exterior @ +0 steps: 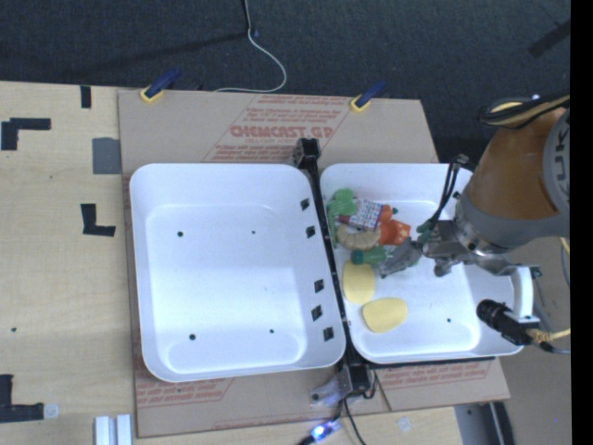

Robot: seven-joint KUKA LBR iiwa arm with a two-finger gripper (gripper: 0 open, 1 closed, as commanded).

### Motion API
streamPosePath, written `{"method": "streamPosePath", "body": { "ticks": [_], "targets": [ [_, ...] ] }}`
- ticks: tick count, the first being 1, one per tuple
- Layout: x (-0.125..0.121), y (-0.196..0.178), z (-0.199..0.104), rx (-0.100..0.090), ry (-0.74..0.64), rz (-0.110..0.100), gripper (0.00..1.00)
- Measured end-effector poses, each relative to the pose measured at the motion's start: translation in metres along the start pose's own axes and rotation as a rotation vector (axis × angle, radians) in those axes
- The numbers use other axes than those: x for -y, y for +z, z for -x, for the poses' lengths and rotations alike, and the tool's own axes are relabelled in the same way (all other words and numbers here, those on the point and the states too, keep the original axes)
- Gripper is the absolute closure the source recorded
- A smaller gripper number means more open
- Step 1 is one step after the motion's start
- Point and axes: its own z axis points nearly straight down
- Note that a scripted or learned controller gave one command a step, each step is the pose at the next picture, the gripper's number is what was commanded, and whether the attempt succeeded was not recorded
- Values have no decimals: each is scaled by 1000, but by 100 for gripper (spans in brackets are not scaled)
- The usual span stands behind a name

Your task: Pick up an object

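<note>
Inside the right bin (435,339) lie a pile of small objects against its left wall: a green toy (344,200), a red and white packet (365,216), an orange piece (396,232) and a beige item (358,238). Two yellow pieces lie further forward, one (359,283) by the divider and one (384,314) near the front. My gripper (400,259) hangs low over the bin's middle, just right of the pile and beside a small green bit (371,259). Nothing shows clearly between its fingers.
The left bin (222,276) sits beside the right one, parted by a black divider (320,248). Both rest on a cardboard sheet (269,128) held by blue and yellow clips. A cable runs across the dark floor at the back. The arm's grey and orange body covers the right bin's right side.
</note>
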Motion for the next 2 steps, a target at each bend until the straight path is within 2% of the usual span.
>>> {"method": "streamPosePath", "body": {
  "ticks": [1, 2],
  "targets": [
    [-76, 89, 18, 7, -2, 13, 0],
    [-133, 111, 10, 1, -3, 4, 0]
  ]
}}
